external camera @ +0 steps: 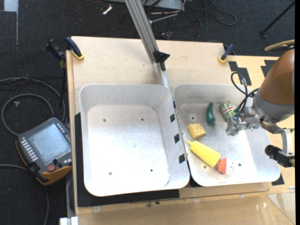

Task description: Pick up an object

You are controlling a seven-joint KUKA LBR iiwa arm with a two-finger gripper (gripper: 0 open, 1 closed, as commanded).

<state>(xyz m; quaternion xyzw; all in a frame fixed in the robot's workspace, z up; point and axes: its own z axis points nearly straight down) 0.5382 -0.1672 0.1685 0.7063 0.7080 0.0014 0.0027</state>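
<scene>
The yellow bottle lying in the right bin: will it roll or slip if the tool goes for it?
The yellow bottle lies on its side and looks rounded, so a nudge would probably roll it. Its smooth, plastic-looking surface may slip. It looks likely light and stiff.

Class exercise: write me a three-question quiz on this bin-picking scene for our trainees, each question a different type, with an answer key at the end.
1. True or false: the yellow bottle lies in the left bin.
2. Multiple choice: which item is nearest the gripper? A) green can B) strawberry C) cheese wedge
3. Fill in: the dark green pepper lies in the ____ bin.

Key
1. False; it lies in the right bin.
2. A.
3. Right.
</scene>
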